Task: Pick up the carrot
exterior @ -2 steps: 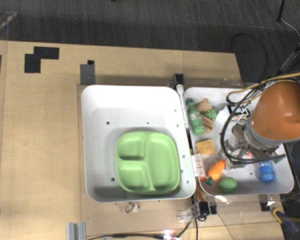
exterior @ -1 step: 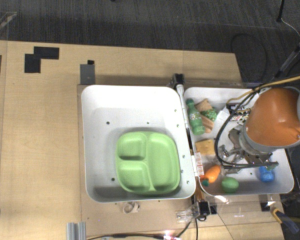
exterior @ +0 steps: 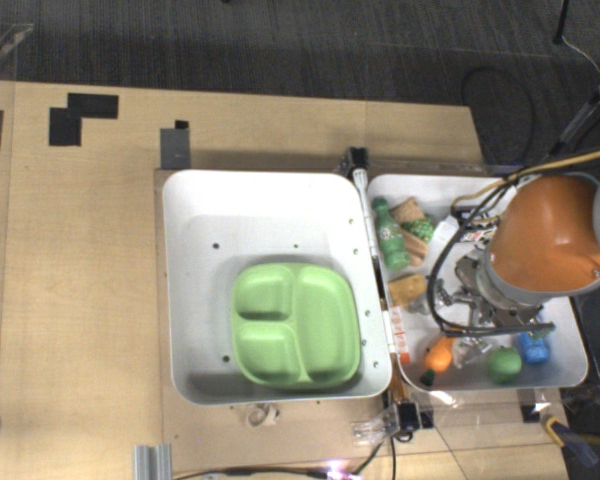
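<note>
A: Where is the carrot (exterior: 437, 356)?
B: In the right bin (exterior: 572, 366), front-left corner, just beside the gripper (exterior: 477, 346); its grip cannot be told.
A: It should settle squarely over the carrot, avoiding the green ball (exterior: 503, 365).

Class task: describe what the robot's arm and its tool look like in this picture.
The arm has a broad rounded orange band above a grey wrist ring. Black cables loop beside the wrist, and a yellowish cable runs off to the right. The tool beneath is small, metallic grey hardware.
</note>
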You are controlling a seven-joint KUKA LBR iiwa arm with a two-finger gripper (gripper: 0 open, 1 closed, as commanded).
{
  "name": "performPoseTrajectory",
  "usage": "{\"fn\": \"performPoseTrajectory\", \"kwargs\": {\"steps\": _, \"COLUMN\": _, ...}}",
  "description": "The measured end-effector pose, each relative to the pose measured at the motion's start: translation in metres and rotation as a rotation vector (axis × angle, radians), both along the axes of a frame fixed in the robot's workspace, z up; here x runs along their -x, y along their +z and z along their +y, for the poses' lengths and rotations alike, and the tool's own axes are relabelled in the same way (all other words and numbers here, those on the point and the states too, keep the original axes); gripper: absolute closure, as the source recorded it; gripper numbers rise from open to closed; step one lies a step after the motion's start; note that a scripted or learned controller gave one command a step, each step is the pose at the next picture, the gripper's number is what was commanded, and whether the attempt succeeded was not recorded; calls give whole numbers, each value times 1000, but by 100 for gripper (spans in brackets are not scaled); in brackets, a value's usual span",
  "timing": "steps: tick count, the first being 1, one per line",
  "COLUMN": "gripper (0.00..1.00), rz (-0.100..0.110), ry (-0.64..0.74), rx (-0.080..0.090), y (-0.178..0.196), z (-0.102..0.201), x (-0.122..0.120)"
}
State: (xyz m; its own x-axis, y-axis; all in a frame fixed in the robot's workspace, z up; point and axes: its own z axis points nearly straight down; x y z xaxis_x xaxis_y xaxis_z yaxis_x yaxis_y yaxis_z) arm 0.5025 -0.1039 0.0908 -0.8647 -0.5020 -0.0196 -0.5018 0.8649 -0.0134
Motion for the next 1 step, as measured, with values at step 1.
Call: {"fn": "performPoseTrajectory", "kwargs": {"steps": 1, "gripper": 0, "rz": 6, "ry": -463, "rx": -3, "y": -1, "z": 15, "x": -50}}
